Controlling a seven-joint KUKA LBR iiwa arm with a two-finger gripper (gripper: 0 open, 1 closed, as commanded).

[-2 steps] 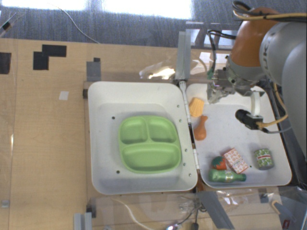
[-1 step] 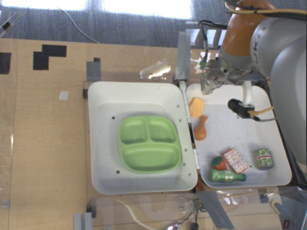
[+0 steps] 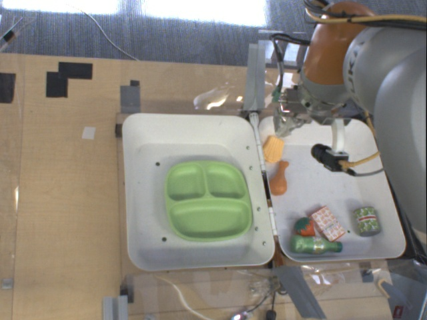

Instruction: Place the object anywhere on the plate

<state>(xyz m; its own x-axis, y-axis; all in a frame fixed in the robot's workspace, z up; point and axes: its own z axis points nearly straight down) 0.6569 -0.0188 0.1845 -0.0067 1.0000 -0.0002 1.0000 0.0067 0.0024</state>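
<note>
Plate (image 3: 207,201): you see it green, three compartments, lying flat in the left bin's middle, nothing on it.
Object (image 3: 273,148): you see a yellow-orange wedge, right bin's upper left, just below the gripper.

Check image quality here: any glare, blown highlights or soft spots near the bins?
Camera view: a blown-out white band runs along the top edge; a glossy reflection patch sits on the bench just behind the left bin. Green plate is evenly lit and sharp. The arm looms large and slightly soft at right, and the pincer region is cluttered and hard to resolve.
</note>
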